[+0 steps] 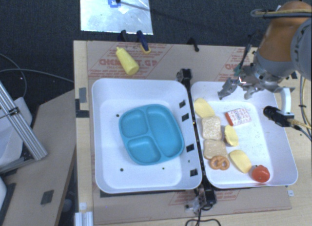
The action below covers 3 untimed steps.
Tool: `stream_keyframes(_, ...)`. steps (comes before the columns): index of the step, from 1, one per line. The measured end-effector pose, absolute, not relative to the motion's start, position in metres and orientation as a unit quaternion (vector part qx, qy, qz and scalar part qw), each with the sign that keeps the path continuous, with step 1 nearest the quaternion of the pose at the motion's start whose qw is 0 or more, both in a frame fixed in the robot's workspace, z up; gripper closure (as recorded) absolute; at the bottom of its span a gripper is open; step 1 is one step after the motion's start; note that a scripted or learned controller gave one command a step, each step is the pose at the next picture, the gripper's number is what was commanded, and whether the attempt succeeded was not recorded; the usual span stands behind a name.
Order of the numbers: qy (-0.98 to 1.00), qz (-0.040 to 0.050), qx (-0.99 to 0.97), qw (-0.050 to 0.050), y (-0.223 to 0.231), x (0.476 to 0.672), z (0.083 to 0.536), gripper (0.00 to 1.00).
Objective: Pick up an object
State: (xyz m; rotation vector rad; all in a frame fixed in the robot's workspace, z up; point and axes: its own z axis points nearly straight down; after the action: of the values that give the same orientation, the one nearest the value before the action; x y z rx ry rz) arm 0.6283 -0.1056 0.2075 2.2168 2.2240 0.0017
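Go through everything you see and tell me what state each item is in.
gripper: open, above the right bin's far edge, holding nothing
blue tray: flat in left bin
red packet: lying flat
tomato: resting in near corner
yellow bottle: lying on its side, outside the bins

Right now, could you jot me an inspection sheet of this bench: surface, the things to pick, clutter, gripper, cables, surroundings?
Surface: bench bearing two white bins, left bin and right bin.
Job's things: in the right bin, red packet, tomato, pretzel, two crackers, three yellow pieces.
Clutter: blue tray in the left bin; yellow bottle on the bench behind it.
Gripper: gripper above the right bin's far edge, holding nothing.
Cables: black cables at left.
Surroundings: shiny sheet on dark floor.
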Motion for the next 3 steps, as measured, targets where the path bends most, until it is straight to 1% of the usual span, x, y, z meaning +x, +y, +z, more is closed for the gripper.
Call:
stream_keyframes(1,0.706,0.0018,0.708,0.007,-0.143,0.591,0.084,0.0)
stream_keyframes(2,0.707,-0.0004,0.707,0.0,-0.145,0.551,0.084,0.0)
stream_keyframes(3,0.707,0.001,0.707,0.001,-0.145,0.554,0.095,1.0)
